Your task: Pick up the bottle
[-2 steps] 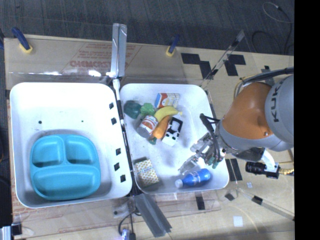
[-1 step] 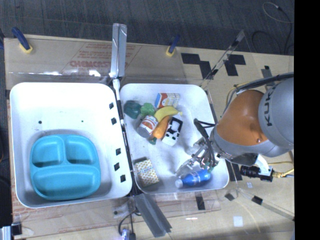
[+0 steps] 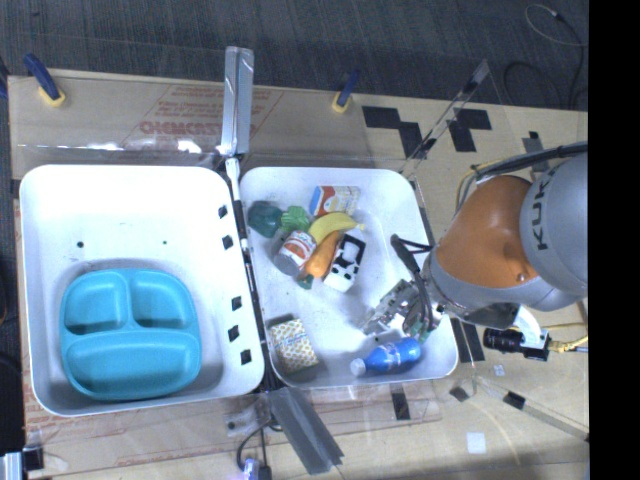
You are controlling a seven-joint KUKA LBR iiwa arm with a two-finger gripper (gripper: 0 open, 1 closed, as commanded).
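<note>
**Blue bottle lies in a tight corner, claw close above it**

The surface is a plywood-coloured bench carrying two shallow white bins, with dark carpet beyond. In the right bin [image 3: 420, 208], the blue bottle [image 3: 392, 357] lies on its side against the near wall, its pale cap pointing left, close to the bin's near right corner. The claw [image 3: 398, 311] hangs just above and beside it, from the grey arm with its orange band [image 3: 480, 243]. Whether the claw is apart or together I cannot tell; the metal parts blur into one another.

The risks come from the bottle's place. It lies so near the wall that one side of the claw may strike the rim or the bin floor, not slip beside the bottle. Being round and on its side, it may roll or skid away if pressed off-centre.

Farther off, a patterned block [image 3: 293, 345] sits by the near left corner, and a black-and-white box [image 3: 345, 261], a banana [image 3: 333, 228] and a can [image 3: 293, 252] crowd the middle. These seem clear of the approach. The left bin [image 3: 40, 198] holds a blue divided tray [image 3: 130, 333].
</note>
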